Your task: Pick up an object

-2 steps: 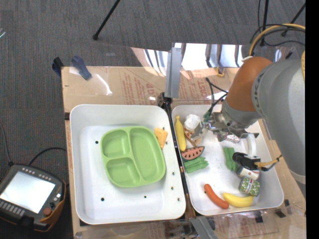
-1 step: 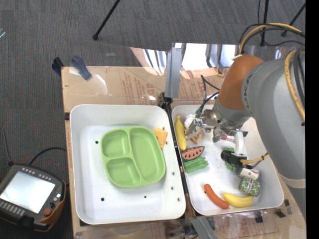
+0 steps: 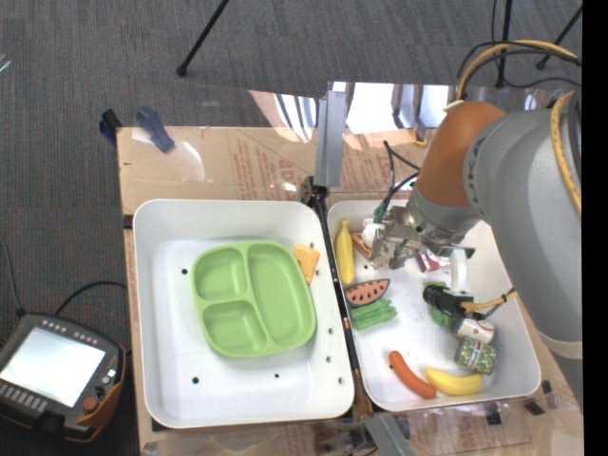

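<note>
Grey carpet around a cardboard-topped bench (image 3: 237,164) bearing two white bins. Gripper (image 3: 388,248) low in the right bin (image 3: 518,350), spread of its grip impossible to tell. Just left of it, a yellow banana (image 3: 345,251); below-left, a watermelon slice (image 3: 367,292) and green beans (image 3: 373,314). Farther below, a red sausage (image 3: 411,374) touching a second banana (image 3: 454,382). Well left, a green divided plate (image 3: 253,297) in the left bin (image 3: 161,369).
</note>
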